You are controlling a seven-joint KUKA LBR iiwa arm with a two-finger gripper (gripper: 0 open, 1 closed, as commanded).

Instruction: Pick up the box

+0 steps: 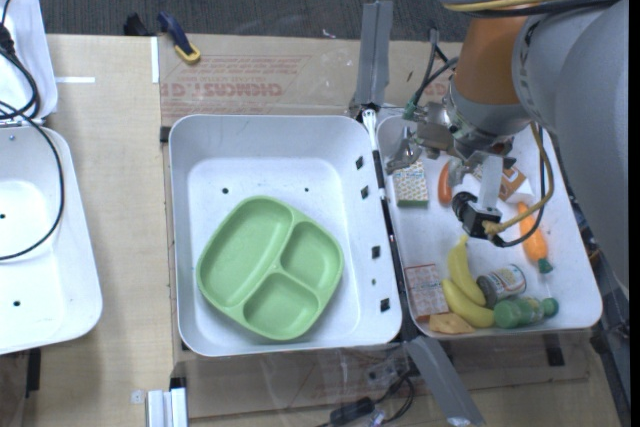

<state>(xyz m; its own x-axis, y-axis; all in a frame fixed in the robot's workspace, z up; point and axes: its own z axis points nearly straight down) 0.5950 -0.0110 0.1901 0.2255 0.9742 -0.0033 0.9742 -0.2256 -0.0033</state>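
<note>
So the left bin [192, 320] has just a green divided plate [270, 267] lying flat in it, nothing to do with the job. The action is all in the right bin [588, 287]. The box [410, 186], a small one with a pale green pattern, sits near that bin's left wall at the far end. The gripper [408, 158] hangs right above it, close enough that from this angle I honestly can't tell whether they're touching. I also can't tell whether the jaws are wide or pinched, since the wrist hardware hides them.

What could go wrong: the box is tight against the bin wall, so if the gripper comes down slightly off it could hit the wall or just nudge the box over instead of straddling it. There's also a small orange piece [446, 183] just beside the box on its right, which could get shoved or caught in the pinch. Closer to the camera there's a flat printed card [426, 287], bananas [461, 287] and a can [503, 282], but they're far enough from the box that I wouldn't worry.

The arm [560, 45] comes in from the right over the far end of the bin. It's bent down at the orange band [495, 35], with the wrist pointing down and a bit left toward the box.
</note>
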